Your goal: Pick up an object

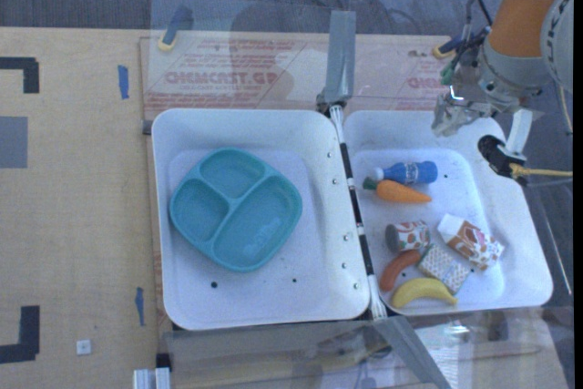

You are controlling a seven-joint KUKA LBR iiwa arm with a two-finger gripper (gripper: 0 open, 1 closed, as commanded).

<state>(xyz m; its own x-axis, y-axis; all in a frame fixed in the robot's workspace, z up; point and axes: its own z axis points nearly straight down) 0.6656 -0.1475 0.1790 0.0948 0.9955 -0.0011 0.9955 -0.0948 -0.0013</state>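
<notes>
Gripper [453, 116] hovers over right bin [528, 223] rim at 1 o'clock; grip state unreadable, nothing seen held. Approach step. Bottle [410, 171] and carrot [401, 191] lie nearest, toward 7 o'clock; next move likely needs descent onto one.

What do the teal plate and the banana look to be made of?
The teal plate looks like moulded plastic: one even colour, soft sheen, three rounded compartments. The banana seems a plastic toy: smooth, uniform yellow, though too small to be sure.
</notes>
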